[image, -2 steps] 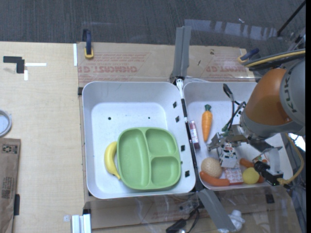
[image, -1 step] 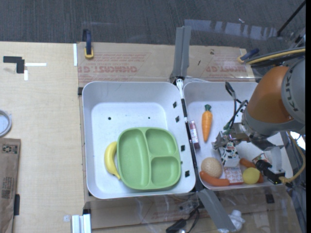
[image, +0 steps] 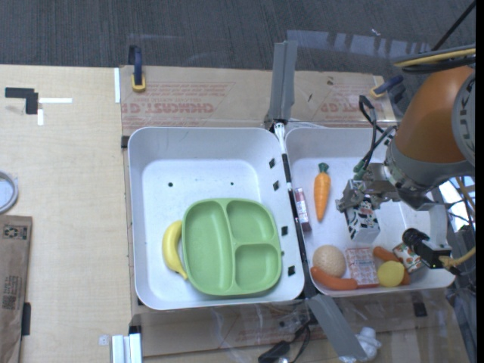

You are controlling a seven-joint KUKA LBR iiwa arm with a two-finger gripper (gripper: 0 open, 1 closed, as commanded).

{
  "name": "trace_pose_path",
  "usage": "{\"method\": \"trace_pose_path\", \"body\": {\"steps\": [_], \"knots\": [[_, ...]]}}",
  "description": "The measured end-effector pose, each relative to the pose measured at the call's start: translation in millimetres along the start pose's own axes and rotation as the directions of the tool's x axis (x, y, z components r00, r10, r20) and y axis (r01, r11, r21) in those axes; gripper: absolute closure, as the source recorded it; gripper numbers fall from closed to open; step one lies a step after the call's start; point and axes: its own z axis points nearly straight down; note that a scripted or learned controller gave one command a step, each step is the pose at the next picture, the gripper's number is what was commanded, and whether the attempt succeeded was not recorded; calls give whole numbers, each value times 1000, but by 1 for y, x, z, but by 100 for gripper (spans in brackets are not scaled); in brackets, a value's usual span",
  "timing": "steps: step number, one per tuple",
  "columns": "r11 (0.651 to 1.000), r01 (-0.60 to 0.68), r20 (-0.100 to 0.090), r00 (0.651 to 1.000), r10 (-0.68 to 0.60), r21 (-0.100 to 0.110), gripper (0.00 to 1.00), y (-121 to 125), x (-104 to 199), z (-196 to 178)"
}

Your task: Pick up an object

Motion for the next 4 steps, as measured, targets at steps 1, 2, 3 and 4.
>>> {"method": "trace_pose_path", "body": {"steps": [1,2,3,4], "knots": [[1000,0,0,1000,0,0,0,0,0,0],[999,39,-1,999,-39,-7,0,32,-23,96],[999,37,-2,999,-37,-7,100,33,-24,88],[996,84,0,996,-84,0,100,11,15,0]]}}
